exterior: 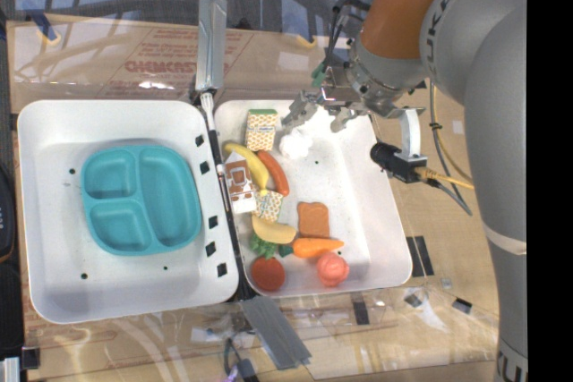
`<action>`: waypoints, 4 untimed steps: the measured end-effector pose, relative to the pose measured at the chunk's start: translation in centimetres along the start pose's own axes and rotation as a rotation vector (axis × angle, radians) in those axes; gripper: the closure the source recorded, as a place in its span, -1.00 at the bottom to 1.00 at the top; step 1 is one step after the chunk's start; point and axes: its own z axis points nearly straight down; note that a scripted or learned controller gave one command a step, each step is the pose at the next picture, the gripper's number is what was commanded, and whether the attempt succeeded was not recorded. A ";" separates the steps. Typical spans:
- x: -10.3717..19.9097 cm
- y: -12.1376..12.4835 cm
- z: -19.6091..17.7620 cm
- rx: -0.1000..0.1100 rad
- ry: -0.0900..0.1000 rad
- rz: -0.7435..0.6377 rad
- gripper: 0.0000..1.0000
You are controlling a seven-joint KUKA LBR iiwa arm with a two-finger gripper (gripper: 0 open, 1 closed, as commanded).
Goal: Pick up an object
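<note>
White and crumpled, a small object (295, 144) lies at the far end of the right bin (385, 210), just below the gripper (318, 114). We see the fingers (298, 110) spread apart with nothing between them, poised over the bin's far rim, the white object just beside the left fingertip. Toy foods crowd the bin's left side; a teal divided tray (141, 199) sits in the left bin (45, 219).

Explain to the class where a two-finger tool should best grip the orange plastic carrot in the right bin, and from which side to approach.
Probably across the middle of the orange plastic carrot, coming straight down from above. It lies flat, long axis left-right. The brown toast slice sits close above it and the pink round fruit close below, so finger room looks tight.
</note>
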 end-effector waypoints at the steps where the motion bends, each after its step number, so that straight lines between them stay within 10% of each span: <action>1: -1.9 -1.5 11.9 0.002 0.001 -0.142 -1.00; 2: -0.3 0.4 15.5 -0.002 -0.001 -0.141 -1.00; 3: -0.3 0.4 14.5 0.000 0.000 -0.145 1.00; 4: 4.4 -1.0 5.3 -0.005 -0.001 -0.120 1.00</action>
